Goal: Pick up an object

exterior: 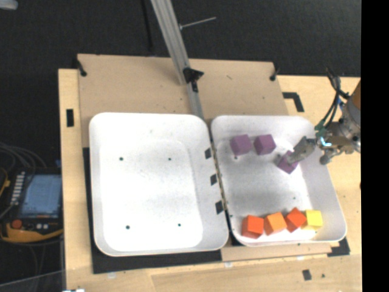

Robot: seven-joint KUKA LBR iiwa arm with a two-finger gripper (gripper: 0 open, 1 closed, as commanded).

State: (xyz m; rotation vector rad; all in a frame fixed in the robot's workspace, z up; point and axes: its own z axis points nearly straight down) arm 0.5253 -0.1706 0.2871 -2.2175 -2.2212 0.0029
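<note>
Purple block sits mid-right in right bin, touching one finger of gripper. Gripper open, fingers spread, other finger past bin's right rim; block not between them. Two more purple blocks side by side just left and farther. Near rim: row of red, orange, red, yellow blocks, touching. Bare floor between purple group and row. Left bin alongside. Metal pole rises from the far side.
</note>
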